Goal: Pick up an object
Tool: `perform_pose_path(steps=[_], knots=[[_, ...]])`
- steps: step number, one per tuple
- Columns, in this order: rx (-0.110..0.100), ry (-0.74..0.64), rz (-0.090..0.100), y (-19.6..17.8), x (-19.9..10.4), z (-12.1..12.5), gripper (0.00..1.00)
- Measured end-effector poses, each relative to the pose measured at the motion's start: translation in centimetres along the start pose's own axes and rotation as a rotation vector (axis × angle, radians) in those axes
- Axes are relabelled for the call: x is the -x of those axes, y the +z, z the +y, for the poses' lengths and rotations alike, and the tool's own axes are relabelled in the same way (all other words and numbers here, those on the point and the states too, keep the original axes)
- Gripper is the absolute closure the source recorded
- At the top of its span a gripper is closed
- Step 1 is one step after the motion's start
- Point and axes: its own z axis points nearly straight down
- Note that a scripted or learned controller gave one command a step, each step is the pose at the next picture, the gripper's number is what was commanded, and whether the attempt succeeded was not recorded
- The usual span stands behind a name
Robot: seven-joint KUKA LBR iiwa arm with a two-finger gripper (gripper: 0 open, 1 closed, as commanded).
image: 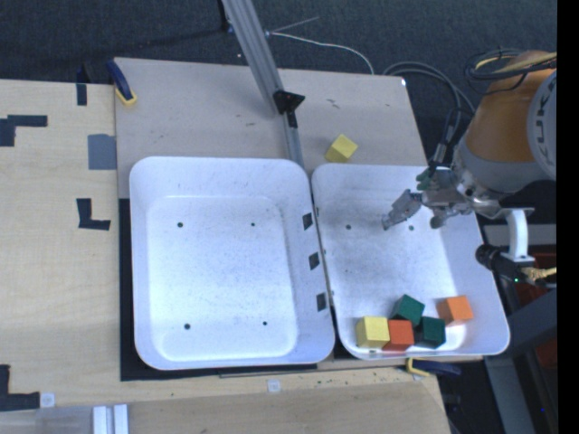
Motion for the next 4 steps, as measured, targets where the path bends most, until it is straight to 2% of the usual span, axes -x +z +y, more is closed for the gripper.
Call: perform_pose_path(steps=[1, 2, 3, 4], knots=[[-0.004, -0.001, 0.0, 11.9, -2.0, 5.3, 0.0], [-0.003, -0.001, 0.001, 11.4, -5.0, 3.8, 0.0], [0.008, -0.001, -0.001, 0.9, -5.9, 4.8, 0.0], [-0.006, 0.001, -0.002, 11.9, -3.9, 7.7, 0.0]])
